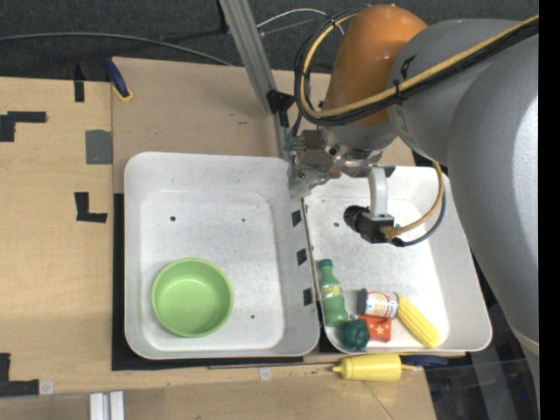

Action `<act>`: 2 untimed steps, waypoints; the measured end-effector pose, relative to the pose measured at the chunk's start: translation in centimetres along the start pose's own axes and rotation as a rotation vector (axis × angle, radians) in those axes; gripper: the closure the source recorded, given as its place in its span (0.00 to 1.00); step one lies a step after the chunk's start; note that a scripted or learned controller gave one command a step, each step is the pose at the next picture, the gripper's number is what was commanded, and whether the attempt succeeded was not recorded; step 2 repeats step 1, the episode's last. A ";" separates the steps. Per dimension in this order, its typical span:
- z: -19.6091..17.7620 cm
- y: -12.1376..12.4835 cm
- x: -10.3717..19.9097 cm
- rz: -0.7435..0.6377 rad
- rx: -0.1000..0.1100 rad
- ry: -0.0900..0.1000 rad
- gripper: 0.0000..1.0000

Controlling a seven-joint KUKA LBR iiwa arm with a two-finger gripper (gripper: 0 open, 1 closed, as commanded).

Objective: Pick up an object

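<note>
A robotics test bench in a lab was shown.
Beside two white bins [210, 169], a taped plywood benchtop [52, 147], loose cables [289, 17] and a grey industrial arm [472, 86] were seen.

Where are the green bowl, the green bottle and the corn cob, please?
green bowl [192, 297]: camera view, inside bottom.
green bottle [332, 294]: camera view, middle of its body.
corn cob [417, 320]: camera view, middle of the cob.

You have two white speckled bins [210, 191]: a lime green bowl [192, 297], a green bottle [331, 292], a yellow corn cob [417, 321], a red-and-white can [381, 304], plus a yellow mustard bottle [371, 367] on tan wood.
</note>
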State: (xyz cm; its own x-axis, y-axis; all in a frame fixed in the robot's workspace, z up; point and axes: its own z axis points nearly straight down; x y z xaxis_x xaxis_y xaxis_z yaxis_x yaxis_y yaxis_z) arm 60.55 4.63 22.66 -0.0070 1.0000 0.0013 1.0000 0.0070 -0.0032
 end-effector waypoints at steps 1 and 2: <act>1.1 -1.4 5.2 0.000 0.001 0.000 1.00; 1.1 -1.4 5.2 0.000 0.001 0.000 1.00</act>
